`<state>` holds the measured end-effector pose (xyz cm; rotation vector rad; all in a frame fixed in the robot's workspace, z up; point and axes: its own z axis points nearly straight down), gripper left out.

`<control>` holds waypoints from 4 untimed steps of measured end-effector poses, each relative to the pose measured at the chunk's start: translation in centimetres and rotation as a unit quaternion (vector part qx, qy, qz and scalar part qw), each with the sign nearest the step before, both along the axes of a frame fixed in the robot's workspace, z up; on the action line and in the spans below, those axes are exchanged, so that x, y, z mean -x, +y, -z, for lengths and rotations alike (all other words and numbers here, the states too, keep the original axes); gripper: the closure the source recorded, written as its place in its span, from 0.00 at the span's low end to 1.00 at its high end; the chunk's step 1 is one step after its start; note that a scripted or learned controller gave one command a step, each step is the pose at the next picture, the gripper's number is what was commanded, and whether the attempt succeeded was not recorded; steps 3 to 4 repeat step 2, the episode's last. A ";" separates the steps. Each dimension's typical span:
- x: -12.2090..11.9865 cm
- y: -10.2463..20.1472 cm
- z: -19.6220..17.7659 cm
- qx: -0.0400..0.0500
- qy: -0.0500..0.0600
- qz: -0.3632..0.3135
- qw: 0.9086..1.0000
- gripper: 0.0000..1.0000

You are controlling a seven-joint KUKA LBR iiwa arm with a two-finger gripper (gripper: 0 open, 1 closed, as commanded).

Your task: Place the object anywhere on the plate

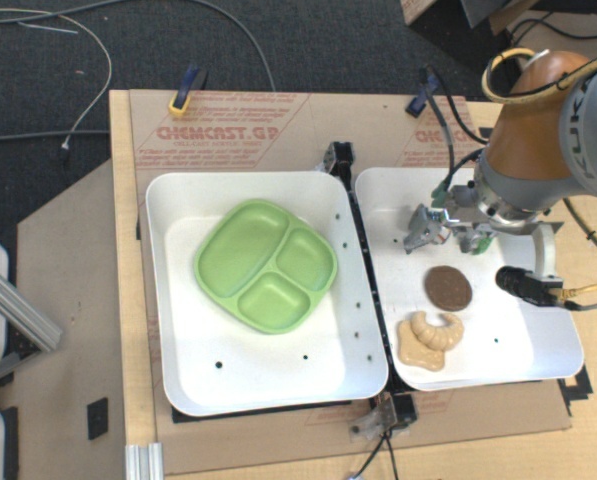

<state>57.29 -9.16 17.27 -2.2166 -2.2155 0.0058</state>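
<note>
A light green plate with three compartments lies in the left white bin. In the right bin a flat brown disc sits near the middle. A beige, curled pastry-like piece lies just in front of it. My gripper hangs over the right bin, just behind the brown disc. It is open, its two fingers spread apart with nothing between them.
A black divider with clamps runs between the two bins. A black cable part sticks out to the right of the brown disc. Blue clips hold the cardboard sheet at the back.
</note>
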 end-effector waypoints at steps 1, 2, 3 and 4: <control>0.5 0.0 5.9 0.001 -0.002 0.000 1.000 0.00; 0.4 0.1 8.6 0.001 -0.004 0.000 1.000 0.00; 0.4 0.1 8.6 0.001 -0.004 0.000 1.000 0.00; 0.4 0.1 8.6 0.001 -0.004 0.000 1.000 0.00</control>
